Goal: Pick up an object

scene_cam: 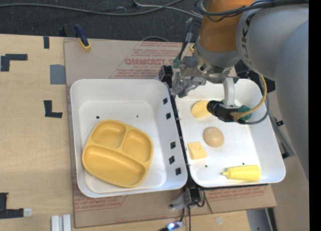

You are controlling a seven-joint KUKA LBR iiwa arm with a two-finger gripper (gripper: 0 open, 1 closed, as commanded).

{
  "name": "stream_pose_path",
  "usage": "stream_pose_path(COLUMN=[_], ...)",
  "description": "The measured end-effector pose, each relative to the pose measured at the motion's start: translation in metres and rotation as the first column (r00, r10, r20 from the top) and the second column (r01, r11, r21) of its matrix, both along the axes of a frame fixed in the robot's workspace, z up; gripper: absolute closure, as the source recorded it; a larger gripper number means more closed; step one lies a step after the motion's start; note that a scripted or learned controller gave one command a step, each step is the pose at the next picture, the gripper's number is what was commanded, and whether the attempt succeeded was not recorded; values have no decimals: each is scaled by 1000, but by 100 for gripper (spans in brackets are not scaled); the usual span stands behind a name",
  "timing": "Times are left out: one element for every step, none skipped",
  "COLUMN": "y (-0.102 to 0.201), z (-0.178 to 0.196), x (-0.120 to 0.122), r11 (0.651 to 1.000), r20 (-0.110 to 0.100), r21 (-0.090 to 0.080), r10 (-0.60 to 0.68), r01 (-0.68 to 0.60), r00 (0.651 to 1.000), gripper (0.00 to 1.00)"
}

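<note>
A pale wooden bench bears a cardboard sheet, with two white bins side by side on it.

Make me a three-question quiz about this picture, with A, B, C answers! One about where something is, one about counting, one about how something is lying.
1. Where is the yellow tray?
A. left bin
B. right bin
C. on the cardboard

2. How many compartments does the tray have?
A. one
B. three
C. five

3. How is the yellow bottle in the right bin?
A. standing upright
B. lying on its side
C. hanging from the gripper

Answers:
1 A, the tray rests in the left bin.
2 B, its ridges divide it into three sections.
3 B, it lies flat near the bin's front edge, apart from the gripper.
</note>
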State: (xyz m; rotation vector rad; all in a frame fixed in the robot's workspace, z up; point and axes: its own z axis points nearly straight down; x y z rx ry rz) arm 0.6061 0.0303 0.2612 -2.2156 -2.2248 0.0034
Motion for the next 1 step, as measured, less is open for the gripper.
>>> stream_pose_path(y=[45], z=[-19], x=[-22], r11=[1000], r20=[-2], r21=[1], r10=[1], r01=[-1], r00=[1000], gripper=[100])
